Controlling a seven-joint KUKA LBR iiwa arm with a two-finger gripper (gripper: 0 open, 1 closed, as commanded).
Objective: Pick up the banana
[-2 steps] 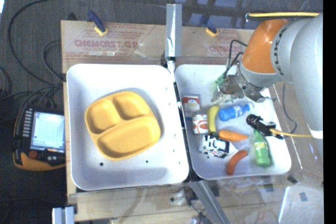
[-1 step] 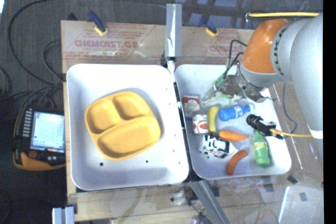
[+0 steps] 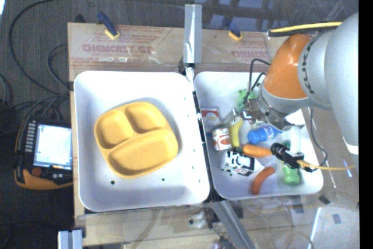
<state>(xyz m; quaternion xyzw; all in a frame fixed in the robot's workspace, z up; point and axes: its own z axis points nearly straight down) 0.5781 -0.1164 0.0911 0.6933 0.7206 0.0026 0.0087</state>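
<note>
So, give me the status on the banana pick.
Done: the arm has reached over the right bin, its gripper low among the items. In hand: nothing visibly; the banana lies in the bin beside the blue bottle, just below the gripper. Left: grasp and lift it.

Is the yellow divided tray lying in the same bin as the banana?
No, the yellow tray lies in the left bin, while the banana is in the right bin.

A yellow divided tray (image 3: pixel 137 138) sits in the left bin (image 3: pixel 87 183). At three o'clock, the arm (image 3: pixel 303 73) hangs over the right bin's (image 3: pixel 315 183) banana (image 3: pixel 235 132) and clutter.
</note>
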